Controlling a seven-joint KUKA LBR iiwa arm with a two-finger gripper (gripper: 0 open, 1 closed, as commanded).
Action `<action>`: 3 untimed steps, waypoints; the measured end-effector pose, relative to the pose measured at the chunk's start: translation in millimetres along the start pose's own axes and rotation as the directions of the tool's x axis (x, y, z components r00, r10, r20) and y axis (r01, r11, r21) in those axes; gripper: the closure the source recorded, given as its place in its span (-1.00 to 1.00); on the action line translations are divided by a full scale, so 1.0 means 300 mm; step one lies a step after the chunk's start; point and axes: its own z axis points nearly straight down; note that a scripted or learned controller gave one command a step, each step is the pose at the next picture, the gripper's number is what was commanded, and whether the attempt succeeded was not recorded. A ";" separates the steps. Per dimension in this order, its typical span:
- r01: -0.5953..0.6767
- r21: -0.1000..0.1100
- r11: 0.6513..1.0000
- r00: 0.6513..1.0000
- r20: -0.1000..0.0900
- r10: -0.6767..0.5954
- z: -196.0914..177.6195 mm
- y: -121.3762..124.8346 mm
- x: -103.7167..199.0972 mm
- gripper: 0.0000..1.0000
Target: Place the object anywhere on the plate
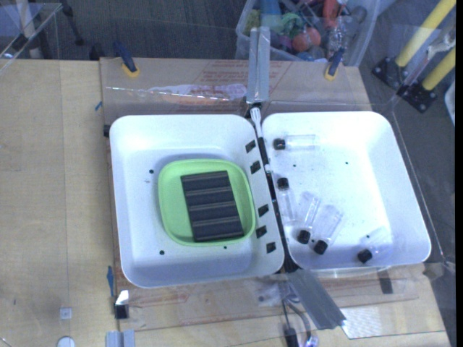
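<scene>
Vials (327,224), clear with black caps, lie scattered in the right bin (405,166), most near its front. In the left bin (130,157), a green plate (168,210) carries a dark ribbed block (211,207). Worktop (51,194) surrounds both bins.

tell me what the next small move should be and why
Probably reach into the right bin and come down over one clear vial. The vials lie loose there, while the green plate in the left bin carries a dark ridged block.
</scene>
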 end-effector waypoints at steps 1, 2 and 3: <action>0.004 0.003 1.000 1.000 0.003 -0.004 0.000 -0.011 -0.006 -1.00; -0.075 0.003 0.997 0.997 0.001 0.075 0.001 -0.011 -0.010 -1.00; -0.039 0.003 0.999 0.999 0.003 0.039 0.001 -0.013 -0.004 -1.00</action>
